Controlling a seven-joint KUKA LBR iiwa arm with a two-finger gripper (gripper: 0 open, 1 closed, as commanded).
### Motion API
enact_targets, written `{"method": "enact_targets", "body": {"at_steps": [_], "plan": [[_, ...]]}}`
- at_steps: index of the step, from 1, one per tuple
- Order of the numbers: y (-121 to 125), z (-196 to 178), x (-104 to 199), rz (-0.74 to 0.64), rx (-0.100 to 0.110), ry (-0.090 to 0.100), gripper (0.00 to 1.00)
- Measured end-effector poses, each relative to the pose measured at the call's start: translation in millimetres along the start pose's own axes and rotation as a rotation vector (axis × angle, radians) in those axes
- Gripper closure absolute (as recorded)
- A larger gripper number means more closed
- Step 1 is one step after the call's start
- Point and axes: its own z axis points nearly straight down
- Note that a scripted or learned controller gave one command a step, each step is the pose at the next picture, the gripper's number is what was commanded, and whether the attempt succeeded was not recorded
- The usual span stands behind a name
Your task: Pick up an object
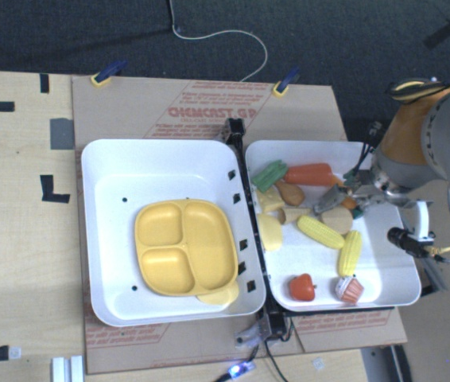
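The right bin (384, 289) holds several toy foods. An orange carrot (311, 173) and a green vegetable (268, 173) lie at its far side, with a brown piece (291, 193) below them. Two corn cobs (320, 231) (350, 252) lie in the middle, and a pale tan piece (338, 218) sits just above them. A red pepper (302, 287) and a pink-and-white piece (351, 290) rest near the front wall. My gripper (339, 201) hangs low over the tan piece, open, with nothing held between its fingers.
The left bin (106, 173) holds a yellow divided plate (185, 247) with a pale yellow piece (217, 296) peeking out under its front edge. Pale yellow pieces (270, 231) lie against the right bin's left wall. The grey and orange arm (420, 146) enters from the right.
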Motion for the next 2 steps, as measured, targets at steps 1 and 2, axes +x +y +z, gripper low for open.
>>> {"method": "enact_targets", "body": {"at_steps": [1, 2], "plan": [[0.2, 0.5, 0.3, 0.001, -0.004, -0.002, 0.0], [0.5, -8.6, 0.5, 0.0, -0.003, -0.003, 1.0]]}}
